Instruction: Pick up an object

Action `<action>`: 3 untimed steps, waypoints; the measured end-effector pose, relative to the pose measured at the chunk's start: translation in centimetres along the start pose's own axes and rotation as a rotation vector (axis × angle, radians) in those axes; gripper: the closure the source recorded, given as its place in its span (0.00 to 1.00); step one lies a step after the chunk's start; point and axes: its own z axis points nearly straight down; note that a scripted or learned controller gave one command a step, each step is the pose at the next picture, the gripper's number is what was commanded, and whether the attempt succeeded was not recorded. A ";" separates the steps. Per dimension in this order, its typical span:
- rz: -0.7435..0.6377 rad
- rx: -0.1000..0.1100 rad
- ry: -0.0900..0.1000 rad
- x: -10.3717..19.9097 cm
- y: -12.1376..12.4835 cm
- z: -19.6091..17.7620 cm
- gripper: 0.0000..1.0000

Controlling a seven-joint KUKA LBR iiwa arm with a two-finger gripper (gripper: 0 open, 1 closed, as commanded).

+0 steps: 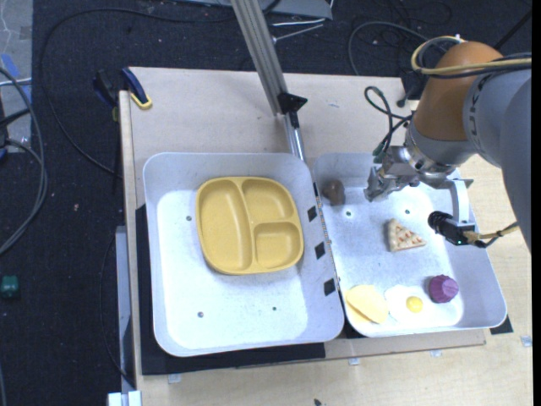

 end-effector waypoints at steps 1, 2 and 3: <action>-0.004 -0.003 -0.001 -0.2 1.1 -5.0 1.00; -0.004 -0.001 0.000 -0.3 1.3 -10.1 1.00; -0.008 0.004 0.002 4.8 1.6 -9.0 1.00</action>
